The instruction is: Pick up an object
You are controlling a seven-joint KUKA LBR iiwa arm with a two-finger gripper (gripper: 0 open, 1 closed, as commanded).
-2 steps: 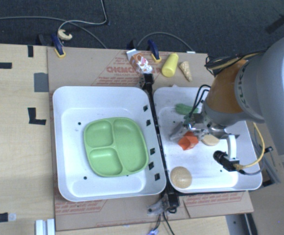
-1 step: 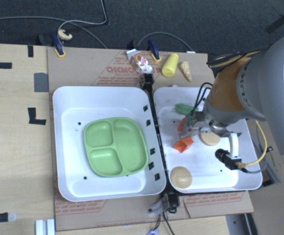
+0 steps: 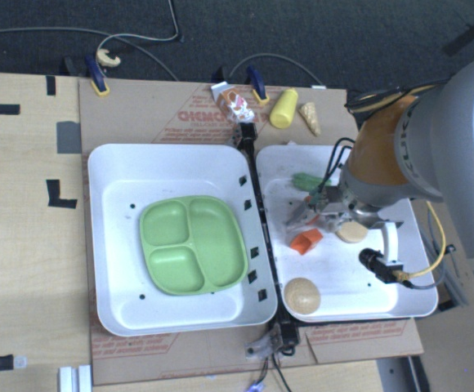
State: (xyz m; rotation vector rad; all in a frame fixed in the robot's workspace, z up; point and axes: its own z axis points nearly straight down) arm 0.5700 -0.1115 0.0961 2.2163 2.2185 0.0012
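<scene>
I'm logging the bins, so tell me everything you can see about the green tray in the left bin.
The green tray looks like matte plastic, a rounded square with three compartments: two smaller ones and one larger. It lies flat, turned slightly askew, near the middle of the left bin. It rests on the bin's floor, apart from the walls.

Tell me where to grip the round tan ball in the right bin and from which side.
Grip the tan ball across its widest middle, coming straight down from above. It looks round, so any finger angle should serve, and it sits apart from the orange piece, near the bin's front wall.
</scene>
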